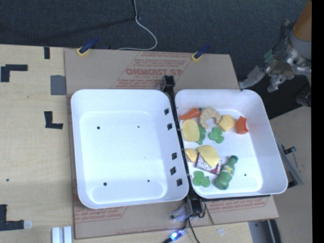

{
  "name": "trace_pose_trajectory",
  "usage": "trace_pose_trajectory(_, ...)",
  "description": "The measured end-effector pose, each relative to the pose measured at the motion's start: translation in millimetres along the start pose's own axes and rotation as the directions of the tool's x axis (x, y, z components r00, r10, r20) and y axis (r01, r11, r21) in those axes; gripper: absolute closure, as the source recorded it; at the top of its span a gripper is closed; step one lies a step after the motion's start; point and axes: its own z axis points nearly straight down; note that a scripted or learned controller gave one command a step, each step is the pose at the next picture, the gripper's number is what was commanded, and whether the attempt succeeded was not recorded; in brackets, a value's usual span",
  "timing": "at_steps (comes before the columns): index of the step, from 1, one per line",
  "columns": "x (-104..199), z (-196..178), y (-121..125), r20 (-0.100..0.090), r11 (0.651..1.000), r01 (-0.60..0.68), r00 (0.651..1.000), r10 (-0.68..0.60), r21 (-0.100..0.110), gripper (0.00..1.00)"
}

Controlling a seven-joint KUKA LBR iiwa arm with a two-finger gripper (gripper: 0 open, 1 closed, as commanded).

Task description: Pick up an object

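The right bin (255,103) holds several toy foods: an orange carrot (189,114), a beige croissant (209,116), a yellow corn piece (226,121), a red piece (242,125), a yellow round piece (190,130), green broccoli bits (216,134), a yellow wedge (208,154), a green bottle (226,172) and a green leaf piece (201,178). My gripper (273,76) hangs at the far right, above and beyond the bin's back right corner, well apart from the toys. Nothing shows between its fingers.
The left bin (121,146) lies beside the right one, joined by black clips (172,135) along the middle. Both rest on a cardboard sheet (147,67) with blue-yellow clamps (88,45) at its back edge. A white cable (142,24) trails behind.
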Motion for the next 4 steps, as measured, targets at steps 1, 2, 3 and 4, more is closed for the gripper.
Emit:
trace_pose_trajectory(1, 57, 90, 13, -0.004, 1.0, 0.005, 1.0, -0.005, 0.008, 0.0)
trace_pose_trajectory(2, 112, 140, 13, -0.003, 1.0, 0.005, 1.0, -0.005, 0.005, 0.0)
trace_pose_trajectory(3, 109, 126, 14, 0.0, 1.0, 0.003, 1.0, -0.003, 0.001, 1.0)
trace_pose_trajectory(4, 113, 116, -41, 0.0, 1.0, -0.002, 1.0, 0.002, 0.003, 1.0)
